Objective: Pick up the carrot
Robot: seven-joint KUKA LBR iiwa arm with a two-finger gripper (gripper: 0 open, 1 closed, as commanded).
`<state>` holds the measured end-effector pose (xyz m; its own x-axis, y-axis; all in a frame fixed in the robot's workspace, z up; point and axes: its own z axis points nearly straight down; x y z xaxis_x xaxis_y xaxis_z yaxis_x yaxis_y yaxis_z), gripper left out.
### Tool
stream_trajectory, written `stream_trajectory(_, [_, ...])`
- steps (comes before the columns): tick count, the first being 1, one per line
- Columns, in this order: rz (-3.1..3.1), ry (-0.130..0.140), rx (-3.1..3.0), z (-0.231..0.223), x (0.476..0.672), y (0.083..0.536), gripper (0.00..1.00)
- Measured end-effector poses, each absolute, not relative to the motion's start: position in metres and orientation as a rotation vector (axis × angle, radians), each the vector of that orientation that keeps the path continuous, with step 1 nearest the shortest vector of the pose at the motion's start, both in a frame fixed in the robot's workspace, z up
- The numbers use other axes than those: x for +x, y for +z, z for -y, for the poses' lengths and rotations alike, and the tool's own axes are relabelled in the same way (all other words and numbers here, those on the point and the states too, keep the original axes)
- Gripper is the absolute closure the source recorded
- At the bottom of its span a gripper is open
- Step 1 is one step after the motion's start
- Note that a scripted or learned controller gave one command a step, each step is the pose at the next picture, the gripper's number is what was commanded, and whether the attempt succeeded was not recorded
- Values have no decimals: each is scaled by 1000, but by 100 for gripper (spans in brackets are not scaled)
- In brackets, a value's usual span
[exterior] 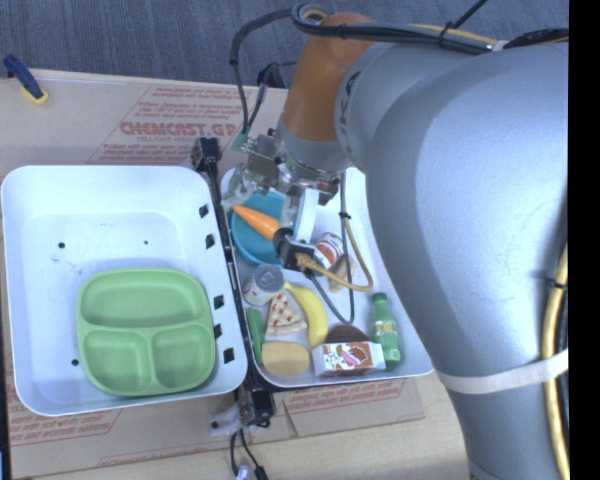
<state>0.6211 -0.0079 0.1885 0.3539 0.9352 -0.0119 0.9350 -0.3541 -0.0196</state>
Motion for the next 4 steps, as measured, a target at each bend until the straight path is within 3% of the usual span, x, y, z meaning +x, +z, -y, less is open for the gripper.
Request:
stream_trajectory(1, [1223,31,-2883,-13,609,189,0])
stream_trajectory(2, [935,22,-2998,-6,645,190,0])
stream_trajectory(3, [789,-3,-3040,-46,630,359,0])
stream_trajectory(4, [685,41,-3067,-87,633,236,0])
